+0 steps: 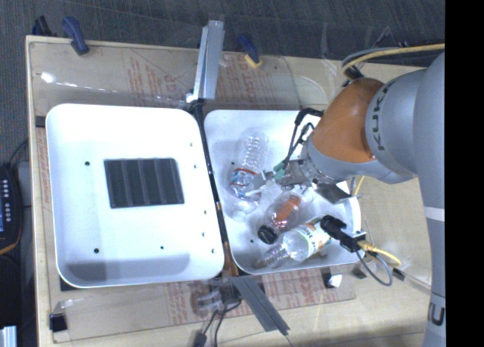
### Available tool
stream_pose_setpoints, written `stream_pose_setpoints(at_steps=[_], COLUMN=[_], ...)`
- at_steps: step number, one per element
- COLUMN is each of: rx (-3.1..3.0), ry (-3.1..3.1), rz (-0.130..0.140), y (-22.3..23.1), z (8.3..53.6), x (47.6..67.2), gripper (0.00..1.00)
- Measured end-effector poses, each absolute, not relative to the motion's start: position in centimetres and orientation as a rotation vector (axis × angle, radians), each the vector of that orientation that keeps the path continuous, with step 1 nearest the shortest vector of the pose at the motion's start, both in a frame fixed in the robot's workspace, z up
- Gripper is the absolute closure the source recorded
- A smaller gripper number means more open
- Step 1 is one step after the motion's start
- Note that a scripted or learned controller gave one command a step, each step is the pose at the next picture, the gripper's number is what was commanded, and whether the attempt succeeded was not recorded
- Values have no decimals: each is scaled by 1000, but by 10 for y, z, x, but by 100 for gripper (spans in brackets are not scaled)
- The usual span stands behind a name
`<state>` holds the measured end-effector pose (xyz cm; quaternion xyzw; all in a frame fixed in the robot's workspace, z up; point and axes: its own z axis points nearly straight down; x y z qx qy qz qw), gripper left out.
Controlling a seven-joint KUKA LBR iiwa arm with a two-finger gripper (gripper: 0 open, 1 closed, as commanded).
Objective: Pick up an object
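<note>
No brand or label text can be read; the bench surface (151, 304) carries faint reddish print that is too blurred to make out, and the bottle labels are only patches of colour.

At the far left edge a dark device (7, 209) sits beside the bench. Two blue clamps (74, 35) grip the bench's upper left edge, and a third blue clamp (248, 48) sits further right. The left bin (76, 141) holds a dark ribbed rectangular panel (144, 182) near its middle. A grey metal bar (206, 62) stands along the seam between the bins.

The right bin (227, 130) holds several clear plastic bottles: one clear bottle (252, 149) lying near the top, a crushed bottle with a blue label (242, 181) below it, a bottle with an orange-red label (282, 213) with a dark cap, and a bottle with a green and orange label (306, 240) near the bin's lower edge.

The gripper (291, 171) hangs over the right bin, just beside the crushed bottle and above the orange-red one; whether it is wide, narrow or holding anything cannot be told. The grey arm (401, 130) with its orange band covers the bin's right side.
</note>
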<state>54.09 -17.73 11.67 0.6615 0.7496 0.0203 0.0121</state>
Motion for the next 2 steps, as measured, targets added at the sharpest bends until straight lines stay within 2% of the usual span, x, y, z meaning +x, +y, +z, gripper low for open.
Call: stream_pose_setpoints(at_steps=[1, 2], rx=[2015, 1959], ry=[2403, 2455], rz=[-3, -2], y=[-119, -120], z=[96, 93], x=[598, 654], gripper=[0, 0])
